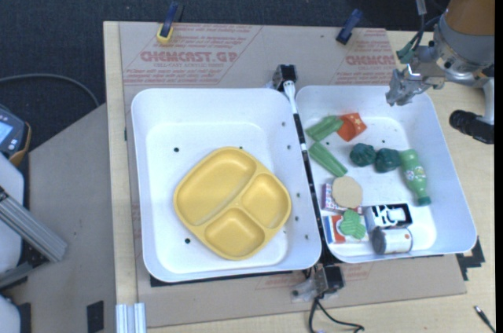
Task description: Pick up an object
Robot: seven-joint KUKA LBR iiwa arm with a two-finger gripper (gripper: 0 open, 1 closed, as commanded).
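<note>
Objects for picking are gathered in the right bin [452, 190], and the nearest of them is a silver can [391, 240] lying on its side at the near edge, with a black-and-white carton [391, 214] just behind it and a red-and-white packet [339, 228] bearing a green piece beside it. A tan round disc [346, 191] is seen just beyond that packet. Farther back, a green bottle [415, 176] lies along the right side, two dark green lumps [375, 157] sit touching each other near the middle, and two green pods [325, 143] lie toward the bin's left wall. A small red-orange block [351, 125] is placed just beside the farther pod. In the left bin [153, 166] a yellow divided plate [232, 202] is held. The end effector [402, 90] is poised over the far right corner of the right bin, apart from every object; nothing is seen between its fingers, and whether they are spread or closed cannot be told. Two clamps [167, 23] are fixed at the far edge of the bench [251, 49].
</note>
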